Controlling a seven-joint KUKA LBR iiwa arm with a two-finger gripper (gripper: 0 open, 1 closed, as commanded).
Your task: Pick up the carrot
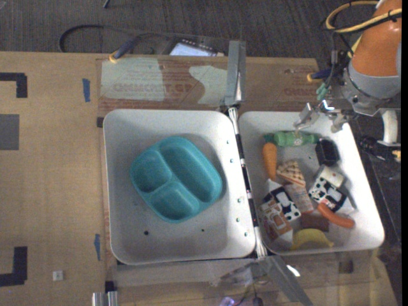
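**Carrot untouched, gripper over the far rim**

The gripper (320,115) hangs above the far edge of the right bin (373,190), and its two fingers look spread apart with nothing between them. The carrot (270,160) lies in that bin's far-left part, close to the divider, with a green item (292,138) just beyond it and a waffle-like wedge (292,171) just to its right. So the pick looks barely begun: the gripper is up and to the right of the carrot, well clear of it. What's left, I'd judge, is everything — line up, drop, close, lift. Over in the left bin (121,190), a teal divided plate (176,178) sits alone.
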